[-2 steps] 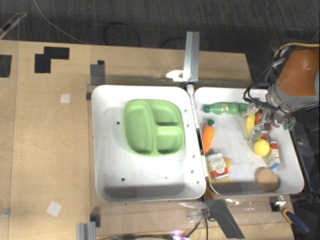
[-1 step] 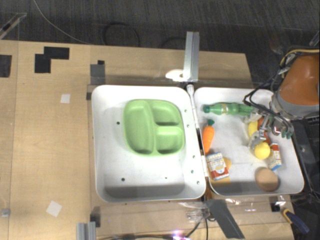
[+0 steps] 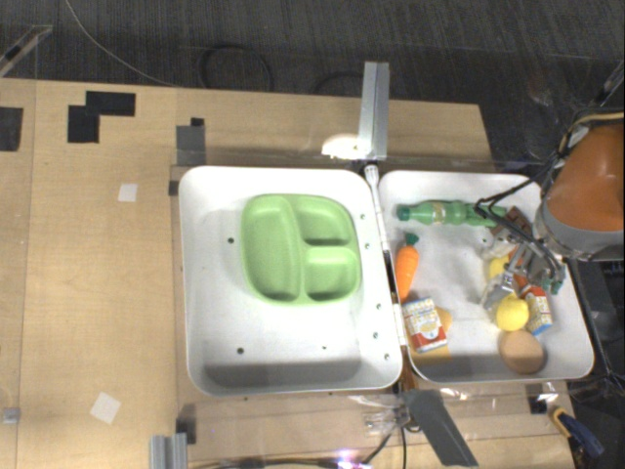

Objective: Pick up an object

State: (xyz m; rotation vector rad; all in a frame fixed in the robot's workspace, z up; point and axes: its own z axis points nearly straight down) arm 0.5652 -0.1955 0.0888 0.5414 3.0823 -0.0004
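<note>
My gripper [image 3: 516, 279] hangs low in the right bin [image 3: 459, 247], near its right side, under the arm's orange band [image 3: 591, 179]. Directly beneath and in front of it lies a yellow lemon [image 3: 512, 314], and a second small yellow piece [image 3: 499, 267] shows at the gripper's left. A brown round object [image 3: 521, 351] sits in front of the lemon. A green bottle [image 3: 444, 212] lies on its side along the bin's back. An orange carrot [image 3: 406, 272] and a small red-and-white carton [image 3: 425, 322] lie at the bin's left side.
The left bin [image 3: 210, 262] holds a green divided tray [image 3: 298, 247]. A metal post [image 3: 375, 106] rises behind the seam between the two bins. Cables run from the arm over the right bin's back right corner [image 3: 508, 201].
</note>
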